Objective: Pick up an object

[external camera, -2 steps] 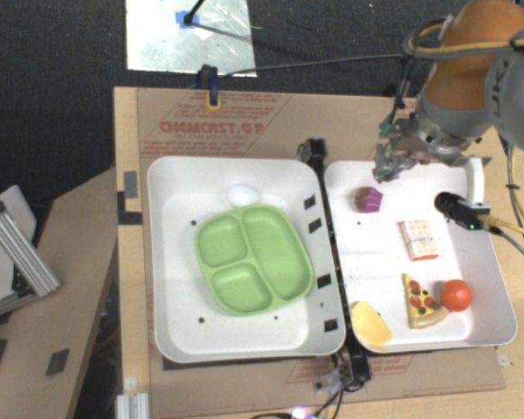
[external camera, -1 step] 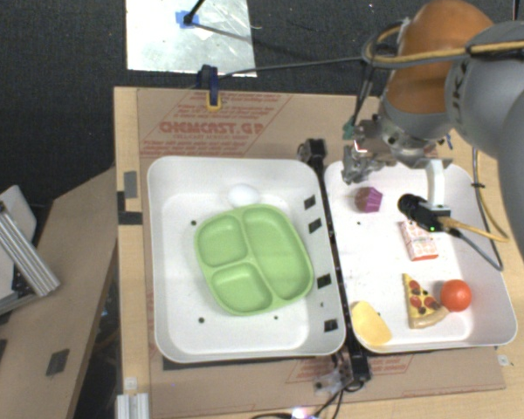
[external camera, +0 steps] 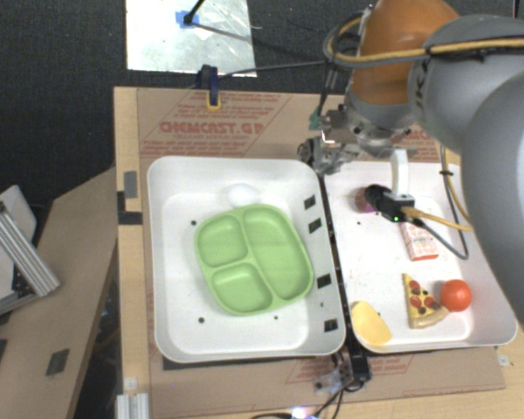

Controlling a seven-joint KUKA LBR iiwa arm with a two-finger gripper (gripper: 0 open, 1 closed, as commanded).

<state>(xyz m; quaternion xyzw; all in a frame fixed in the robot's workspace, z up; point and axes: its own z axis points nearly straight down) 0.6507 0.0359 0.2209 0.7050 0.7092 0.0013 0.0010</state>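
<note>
At upper centre of the frame the gripper [external camera: 330, 154] hangs over the far rim between the bins; whether it is clenched or released I cannot tell. The left bin [external camera: 176, 321] holds a green tray [external camera: 252, 257]. In the right bin [external camera: 480, 328] lie a tomato [external camera: 456, 295], pizza slice [external camera: 422, 302], yellow piece [external camera: 370, 322] and small box [external camera: 418, 241].

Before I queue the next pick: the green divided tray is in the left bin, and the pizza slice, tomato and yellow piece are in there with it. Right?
Not quite. The camera view shows the green divided tray in the left bin, but the pizza slice, tomato and yellow piece lie in the right bin, along its near side.
</note>
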